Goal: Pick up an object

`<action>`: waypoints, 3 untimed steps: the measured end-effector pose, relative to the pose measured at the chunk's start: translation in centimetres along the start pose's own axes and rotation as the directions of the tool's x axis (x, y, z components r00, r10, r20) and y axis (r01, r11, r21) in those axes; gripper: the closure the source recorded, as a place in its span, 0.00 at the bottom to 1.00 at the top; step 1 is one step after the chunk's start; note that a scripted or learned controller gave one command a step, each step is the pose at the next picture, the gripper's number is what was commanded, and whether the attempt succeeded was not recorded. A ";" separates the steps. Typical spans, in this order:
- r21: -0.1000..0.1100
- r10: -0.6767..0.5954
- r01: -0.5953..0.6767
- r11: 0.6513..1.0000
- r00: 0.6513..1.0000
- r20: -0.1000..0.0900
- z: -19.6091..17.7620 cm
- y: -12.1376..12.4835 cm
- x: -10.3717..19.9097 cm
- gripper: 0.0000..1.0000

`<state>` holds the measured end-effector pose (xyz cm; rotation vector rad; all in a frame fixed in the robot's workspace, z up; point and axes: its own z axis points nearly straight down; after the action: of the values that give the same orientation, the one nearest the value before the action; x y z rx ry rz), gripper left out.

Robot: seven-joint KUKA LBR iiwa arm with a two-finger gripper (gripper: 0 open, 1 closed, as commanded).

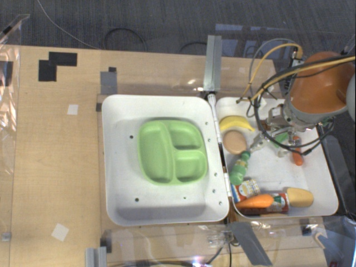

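A single fixed camera looks down at a slant from above the wooden bench [50,166], far enough back to take in both white bins [119,204], with dark carpet [139,10] beyond the far edge

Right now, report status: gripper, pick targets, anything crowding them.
Gripper low in the right bin, nothing seen held. Egg and banana beside it, green bottle just below. Cables loop above the wrist.
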<state>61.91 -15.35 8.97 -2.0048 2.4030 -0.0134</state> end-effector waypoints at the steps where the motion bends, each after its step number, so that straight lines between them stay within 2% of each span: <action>1: -0.003 -0.318 0.318 0.948 0.948 -0.002 0.0 0.7 3.2 0.00; 2: -0.003 -0.470 0.470 0.882 0.882 0.011 0.1 -0.6 3.8 0.00; 3: -0.003 -0.527 0.527 0.850 0.850 0.010 0.1 -0.7 3.6 0.00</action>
<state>61.97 -19.05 8.86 -2.5862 1.7605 -0.0025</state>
